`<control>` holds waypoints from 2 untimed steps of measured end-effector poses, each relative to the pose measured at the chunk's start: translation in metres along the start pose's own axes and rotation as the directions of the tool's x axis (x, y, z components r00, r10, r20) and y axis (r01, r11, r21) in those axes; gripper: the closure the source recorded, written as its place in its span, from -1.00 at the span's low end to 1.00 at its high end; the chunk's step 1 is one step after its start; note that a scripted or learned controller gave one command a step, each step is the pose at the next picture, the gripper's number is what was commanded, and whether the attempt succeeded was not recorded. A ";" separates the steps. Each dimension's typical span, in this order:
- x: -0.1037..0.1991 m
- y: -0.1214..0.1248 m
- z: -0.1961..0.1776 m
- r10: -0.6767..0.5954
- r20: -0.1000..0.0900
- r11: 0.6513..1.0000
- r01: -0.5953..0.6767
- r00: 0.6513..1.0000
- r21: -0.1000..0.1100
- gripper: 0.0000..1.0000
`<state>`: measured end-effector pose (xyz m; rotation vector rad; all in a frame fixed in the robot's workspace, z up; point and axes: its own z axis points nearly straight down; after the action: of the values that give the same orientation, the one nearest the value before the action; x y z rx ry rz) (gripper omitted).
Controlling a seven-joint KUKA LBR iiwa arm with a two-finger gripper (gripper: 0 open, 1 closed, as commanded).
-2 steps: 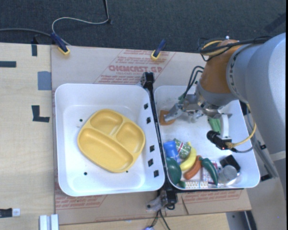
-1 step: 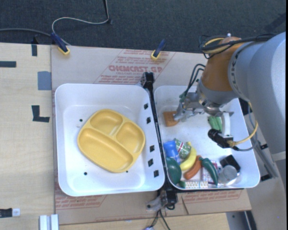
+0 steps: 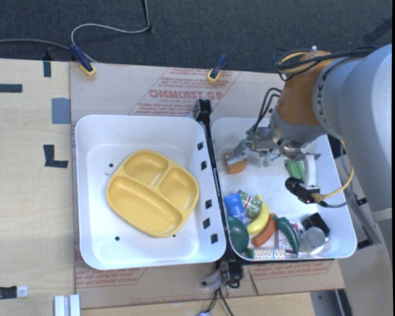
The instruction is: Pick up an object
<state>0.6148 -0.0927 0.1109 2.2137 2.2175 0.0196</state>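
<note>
My tool (image 3: 240, 155) hangs low in the right bin (image 3: 336, 176), its tips right at a small tan-orange object (image 3: 236, 166) near the divider; whether the fingers are spread or closed, I cannot tell, since my own wrist covers them. The step in hand, as I judge it, is closing on that piece. To do it well I should centre the piece between the fingers, stay off the bin wall on that side, and lift straight up so nothing drags.

Nearest the camera, along the right bin's front edge, I count 1 heap of toy food: 1 blue piece (image 3: 233, 205), 1 yellow banana (image 3: 259, 221), 1 red-orange sausage (image 3: 264, 234), 1 green leaf (image 3: 237, 232) and 1 dark green pepper (image 3: 286, 229). Beside them lies 1 silvery-black item (image 3: 314, 234). Farther back sits 1 green and white bottle (image 3: 301, 170) under my arm.

In the left bin (image 3: 92, 189) rests 1 yellow divided plate (image 3: 153, 192). At the back of the surface (image 3: 26, 176), 2 yellow-blue clamps (image 3: 83, 60) pin the cardboard.
</note>
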 end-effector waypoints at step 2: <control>0.000 0.000 -0.009 -0.001 0.000 1.000 0.001 1.000 0.001 -1.00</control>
<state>0.6147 -0.0924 0.1201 2.2138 2.2190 0.0188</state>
